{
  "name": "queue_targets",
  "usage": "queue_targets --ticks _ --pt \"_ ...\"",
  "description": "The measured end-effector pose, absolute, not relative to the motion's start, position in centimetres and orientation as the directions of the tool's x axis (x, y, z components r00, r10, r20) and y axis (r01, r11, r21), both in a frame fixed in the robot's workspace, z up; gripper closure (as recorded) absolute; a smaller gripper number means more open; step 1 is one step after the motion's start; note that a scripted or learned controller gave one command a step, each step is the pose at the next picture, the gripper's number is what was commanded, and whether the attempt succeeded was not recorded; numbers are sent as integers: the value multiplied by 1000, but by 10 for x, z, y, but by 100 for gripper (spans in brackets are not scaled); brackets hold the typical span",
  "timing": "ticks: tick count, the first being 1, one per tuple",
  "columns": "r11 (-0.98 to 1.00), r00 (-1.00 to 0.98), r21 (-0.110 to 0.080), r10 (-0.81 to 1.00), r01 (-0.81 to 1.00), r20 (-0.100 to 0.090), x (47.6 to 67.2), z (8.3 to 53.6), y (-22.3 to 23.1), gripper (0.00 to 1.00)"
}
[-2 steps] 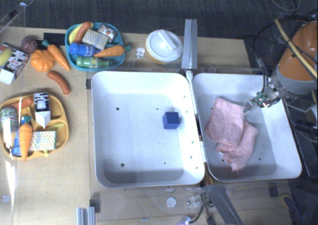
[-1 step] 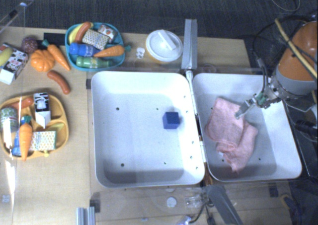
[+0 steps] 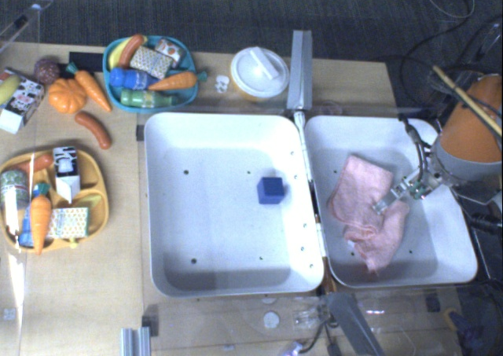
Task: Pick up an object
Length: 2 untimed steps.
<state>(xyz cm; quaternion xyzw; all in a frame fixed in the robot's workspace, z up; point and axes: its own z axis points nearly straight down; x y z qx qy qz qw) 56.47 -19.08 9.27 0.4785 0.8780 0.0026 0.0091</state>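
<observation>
- Nearest me, at the desk (image 3: 118, 284) edge, both white bins sit side by side, their rims meeting in the middle.
- In the right bin (image 3: 448, 264) a crumpled pink cloth (image 3: 363, 209) lies left of centre, one tail of it trailing toward the near wall.
- The end effector (image 3: 387, 203) is down on the right edge of that cloth, at the end of a thin metal wrist that reaches in from the right; it is too small and blurred for me to tell how its fingers stand, or whether any cloth is between them.
- Behind it the arm (image 3: 470, 138) shows its orange band, hanging over the right bin's right rim.
- The left bin (image 3: 204, 252) holds a small blue cube (image 3: 271, 189), right of centre and well apart from every wall.
- Left of the bins, on the bare desk, a yellow tray (image 3: 98, 189) carries toy food: a carrot, little cartons and a patterned box.
- Farther back on the left lie a loose sausage (image 3: 94, 130), a small pumpkin (image 3: 66, 96) and another carrot beside it.
- Past those, a blue bowl (image 3: 187, 95) is heaped with more toy food, a carrot lying across its near side.
- To its right, just beyond the left bin's far rim, sits a round white lid (image 3: 261, 70) on a yellowish dish.
- A grey metal post (image 3: 299, 67) runs back from the seam between the bins.
- Beyond the desk, dark carpet and some black cables at far right.
</observation>
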Motion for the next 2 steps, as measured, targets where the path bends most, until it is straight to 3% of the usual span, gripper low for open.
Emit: queue_targets --ticks 1,2 --pt "544 -544 21 839 839 -19 568 106 -189 100" --pt "598 -598 5 801 801 -4 609 192 -140 100"
